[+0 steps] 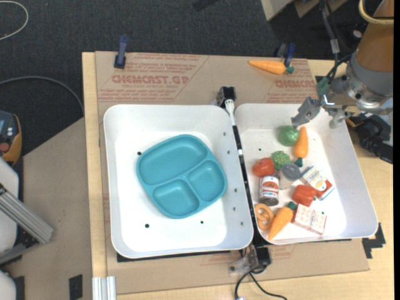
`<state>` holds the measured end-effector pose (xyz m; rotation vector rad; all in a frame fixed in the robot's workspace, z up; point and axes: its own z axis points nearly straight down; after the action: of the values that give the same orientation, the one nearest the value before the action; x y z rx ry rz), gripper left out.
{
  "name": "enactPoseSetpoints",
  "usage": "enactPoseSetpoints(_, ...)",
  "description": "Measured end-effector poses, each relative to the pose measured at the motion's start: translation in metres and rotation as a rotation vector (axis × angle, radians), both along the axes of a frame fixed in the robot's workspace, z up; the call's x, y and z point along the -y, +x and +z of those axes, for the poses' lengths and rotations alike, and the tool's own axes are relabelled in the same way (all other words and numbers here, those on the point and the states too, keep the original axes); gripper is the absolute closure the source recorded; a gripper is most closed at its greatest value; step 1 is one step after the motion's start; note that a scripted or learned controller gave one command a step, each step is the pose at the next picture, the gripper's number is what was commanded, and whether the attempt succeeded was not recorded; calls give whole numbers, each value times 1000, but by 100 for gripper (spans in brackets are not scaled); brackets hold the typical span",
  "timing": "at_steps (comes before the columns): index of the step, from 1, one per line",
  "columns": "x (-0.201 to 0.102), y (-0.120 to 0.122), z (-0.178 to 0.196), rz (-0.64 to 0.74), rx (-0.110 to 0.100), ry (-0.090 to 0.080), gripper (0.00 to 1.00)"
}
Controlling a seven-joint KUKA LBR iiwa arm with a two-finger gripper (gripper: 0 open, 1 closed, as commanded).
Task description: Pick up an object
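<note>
The gripper (304, 119) hangs over the far part of the right bin (356, 186), at the end of the grey arm (369, 74) that comes in from the right side. Whether its fingers are wide or narrow, I cannot tell, because they are small and partly blurred, and nothing is seen between them. Just below the gripper there is a green round toy (288, 135) and beside it an orange toy carrot (302, 142) standing almost upright along the bin; both are very near to the fingertips but contact is not clear.

More toward the front of the same bin lie a red toy pepper (264, 167), a small can with a white label (269, 190), a grey round piece (290, 171), a red block (304, 194), a small white carton (310, 219), a second toy carrot (280, 221) and a pretzel shape (263, 214).

The left bin (125, 217) holds a teal divided plate (180, 175) with three compartments. A third toy carrot (267, 66) lies outside the bins on the brown board (156, 80), near a blue clamp (289, 56)
</note>
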<state>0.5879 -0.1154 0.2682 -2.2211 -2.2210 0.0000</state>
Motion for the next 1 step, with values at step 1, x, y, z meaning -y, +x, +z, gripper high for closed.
enactPoseSetpoints(1,90,-96,-45,-13,-8,-2,0)
